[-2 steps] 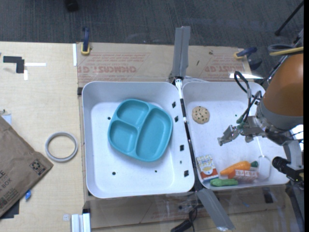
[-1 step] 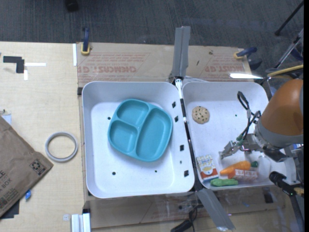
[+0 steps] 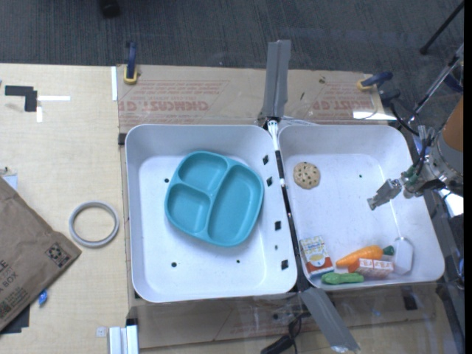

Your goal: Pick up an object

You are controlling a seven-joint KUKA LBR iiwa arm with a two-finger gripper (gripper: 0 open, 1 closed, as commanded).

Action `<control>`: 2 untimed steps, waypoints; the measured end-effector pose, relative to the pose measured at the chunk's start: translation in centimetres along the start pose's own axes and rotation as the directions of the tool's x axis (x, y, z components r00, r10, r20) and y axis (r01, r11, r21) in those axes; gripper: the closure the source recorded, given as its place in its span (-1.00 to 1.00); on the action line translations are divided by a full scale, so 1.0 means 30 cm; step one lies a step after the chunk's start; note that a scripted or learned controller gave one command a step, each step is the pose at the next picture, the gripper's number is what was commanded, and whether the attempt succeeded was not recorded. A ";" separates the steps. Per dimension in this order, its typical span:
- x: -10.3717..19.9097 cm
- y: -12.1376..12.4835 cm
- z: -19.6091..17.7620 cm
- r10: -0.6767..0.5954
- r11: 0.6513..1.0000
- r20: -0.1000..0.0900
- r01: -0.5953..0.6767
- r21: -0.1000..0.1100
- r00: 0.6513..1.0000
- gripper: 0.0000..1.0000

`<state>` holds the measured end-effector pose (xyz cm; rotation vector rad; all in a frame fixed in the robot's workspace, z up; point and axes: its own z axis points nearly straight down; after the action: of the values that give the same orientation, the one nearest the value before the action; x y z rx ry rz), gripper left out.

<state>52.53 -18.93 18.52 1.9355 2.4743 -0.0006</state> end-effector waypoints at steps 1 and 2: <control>0.123 -0.135 0.314 -0.043 0.999 -0.001 0.043 0.001 0.999 -1.00; 0.102 -0.134 -0.231 -0.213 0.977 0.002 0.213 -0.001 0.977 -1.00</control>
<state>47.89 -16.92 25.45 1.6582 2.6658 -0.0003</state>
